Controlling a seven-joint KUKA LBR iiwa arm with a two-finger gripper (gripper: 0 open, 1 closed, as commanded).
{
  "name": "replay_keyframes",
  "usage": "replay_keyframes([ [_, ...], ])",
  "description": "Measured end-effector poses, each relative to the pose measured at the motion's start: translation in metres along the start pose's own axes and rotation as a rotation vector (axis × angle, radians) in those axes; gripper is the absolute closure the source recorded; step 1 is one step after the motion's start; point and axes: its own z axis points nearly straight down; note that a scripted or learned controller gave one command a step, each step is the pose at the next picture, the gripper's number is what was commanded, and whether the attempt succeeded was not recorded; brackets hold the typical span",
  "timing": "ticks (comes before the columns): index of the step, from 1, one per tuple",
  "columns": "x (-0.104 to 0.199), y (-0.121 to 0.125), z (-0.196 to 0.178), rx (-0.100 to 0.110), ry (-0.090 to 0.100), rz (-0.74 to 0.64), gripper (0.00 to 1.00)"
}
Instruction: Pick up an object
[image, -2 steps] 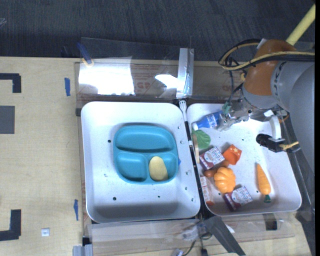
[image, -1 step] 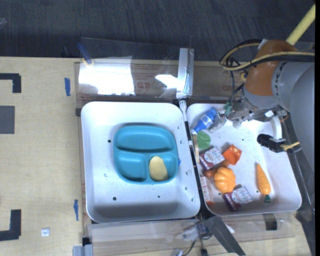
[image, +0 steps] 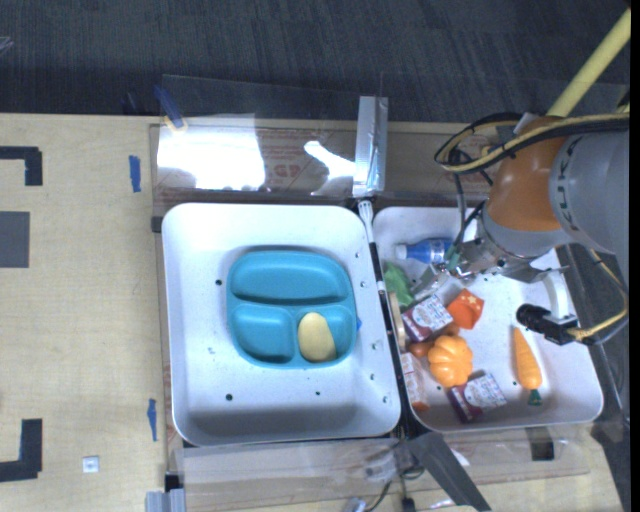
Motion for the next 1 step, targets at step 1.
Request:
replay_keyframes([
  [1, -0.0121, -0.0062, 0.0003, -0.004, 0.004, 0.266, 0.0],
])
